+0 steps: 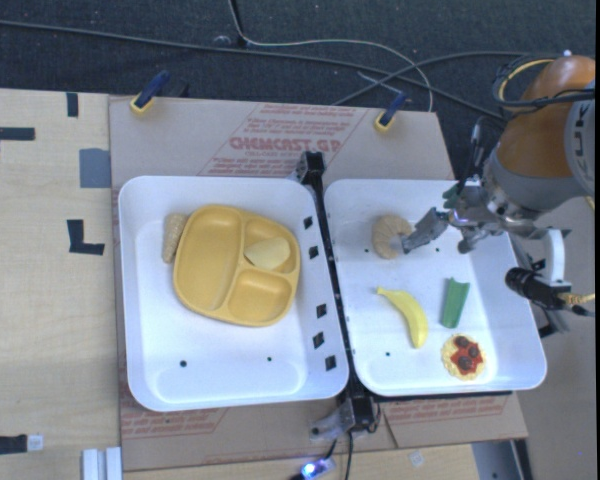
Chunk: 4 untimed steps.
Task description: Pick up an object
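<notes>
In the right bin (500,268) lie a round tan cookie (387,236), a yellow banana (407,314), a green block (454,302) and a small round pizza toy (464,357). My gripper (446,235) hangs over the bin's upper middle, just right of the cookie. Its fingers are spread, and the left fingertip (416,240) sits at the cookie's right edge. Nothing is between the fingers.
The left bin (150,348) holds a yellow divided plate (236,265) with a pale slice (268,253) in one section, and a tan cracker (172,236) beside it. A black divider (325,288) separates the bins. Cables run across the bench at the back.
</notes>
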Each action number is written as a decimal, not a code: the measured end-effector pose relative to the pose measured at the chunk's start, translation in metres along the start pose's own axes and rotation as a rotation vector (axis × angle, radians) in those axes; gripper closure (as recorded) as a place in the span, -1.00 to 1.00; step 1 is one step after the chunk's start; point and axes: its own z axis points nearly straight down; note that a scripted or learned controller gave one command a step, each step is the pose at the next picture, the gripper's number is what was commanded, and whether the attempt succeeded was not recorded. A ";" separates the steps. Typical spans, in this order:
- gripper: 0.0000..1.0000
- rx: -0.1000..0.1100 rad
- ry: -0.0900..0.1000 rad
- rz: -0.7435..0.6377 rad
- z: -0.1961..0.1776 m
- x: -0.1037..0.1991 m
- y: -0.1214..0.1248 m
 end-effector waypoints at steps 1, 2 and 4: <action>-1.00 0.005 0.000 0.001 0.053 0.002 -0.011; -1.00 -0.003 -0.001 0.004 0.115 0.000 -0.013; 1.00 -0.007 -0.003 -0.001 0.106 0.000 -0.011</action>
